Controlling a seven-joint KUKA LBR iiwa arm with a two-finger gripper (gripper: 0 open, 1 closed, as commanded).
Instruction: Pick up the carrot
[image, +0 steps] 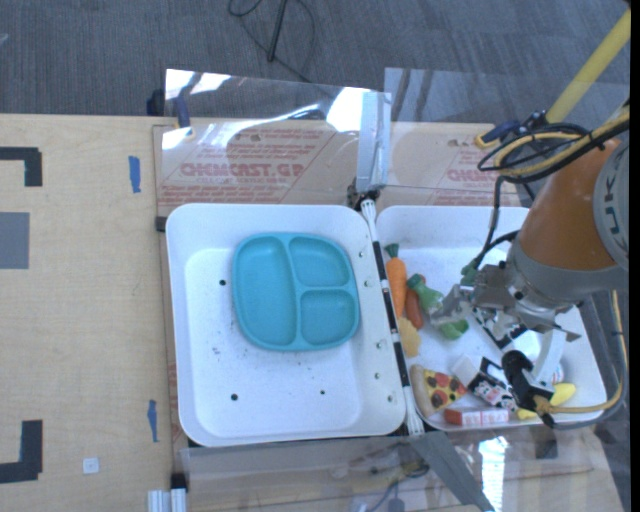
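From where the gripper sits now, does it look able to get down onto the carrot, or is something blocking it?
Probably yes. The carrot lies exposed against the right bin's left wall, nothing on top. The gripper is just to its right. The wall and the green toy beside it leave little room.

Floor (120, 45): dark grey carpet along the top, a black cable (262, 22) lying on it.
Bench (80, 300): pale wood, black corner marks, blue tape bits.
Clear panels (270, 105): glossy, catching bright glare.
Light: even, from overhead.
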